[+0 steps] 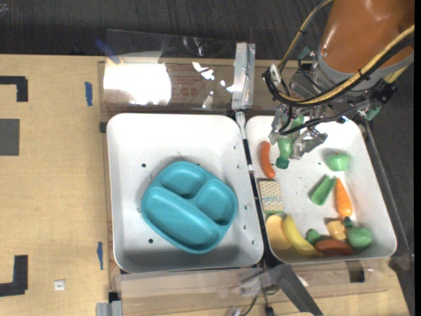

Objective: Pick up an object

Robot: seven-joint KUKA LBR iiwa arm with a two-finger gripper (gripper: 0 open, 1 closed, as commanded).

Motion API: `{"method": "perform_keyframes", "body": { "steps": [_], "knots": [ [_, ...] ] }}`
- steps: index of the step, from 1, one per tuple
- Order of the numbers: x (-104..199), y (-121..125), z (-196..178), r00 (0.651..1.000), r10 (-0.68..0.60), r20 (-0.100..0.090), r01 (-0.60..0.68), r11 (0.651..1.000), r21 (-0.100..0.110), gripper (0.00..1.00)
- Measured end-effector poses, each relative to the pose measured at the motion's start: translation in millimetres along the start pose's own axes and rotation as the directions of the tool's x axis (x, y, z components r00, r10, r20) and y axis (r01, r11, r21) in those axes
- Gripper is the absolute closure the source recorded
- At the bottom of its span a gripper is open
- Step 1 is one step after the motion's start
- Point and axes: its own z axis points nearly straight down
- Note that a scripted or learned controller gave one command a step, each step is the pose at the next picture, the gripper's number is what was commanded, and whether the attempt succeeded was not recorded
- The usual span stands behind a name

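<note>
Two shallow white bins sat side by side on a tan bench, seen from above at a slant. The left bin [125, 150] held a teal divided plate [189, 205] with three compartments, lying near the middle of that bin.

The right bin [375, 170] was the landmark for everything else. The grey arm with its orange band [368, 18] reached over this bin's far edge, trailing looped cables. The gripper [294, 140] hung above the bin's far left part; whether it was spread or pressed together could not be told, and nothing was visibly pinched.

Just beside the gripper, along the bin's left wall, lay an orange-red sausage-shaped toy [266, 159]. A small dark green piece [283, 162] sat right next to it, under the gripper. Toward the bin's far right rested a light green block [338, 161]. Near the bin's middle lay a green cylinder [321, 189], with an orange carrot [343, 198] just beside it on the right. A beige waffle-like square [270, 195] lay against the left wall. Along the bin's near edge clustered a yellow banana [297, 236], a pale yellow round piece [276, 232], a red-brown piece [334, 245] and a green vegetable [360, 236].
</note>
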Motion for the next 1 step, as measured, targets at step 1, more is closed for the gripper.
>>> {"method": "perform_keyframes", "body": {
  "steps": [1],
  "knots": [
    [30.5, -14.6, 127.5, 0.936, -0.352, -0.005, 0.352, 0.936, -0.011, 1.00]
  ]
}}
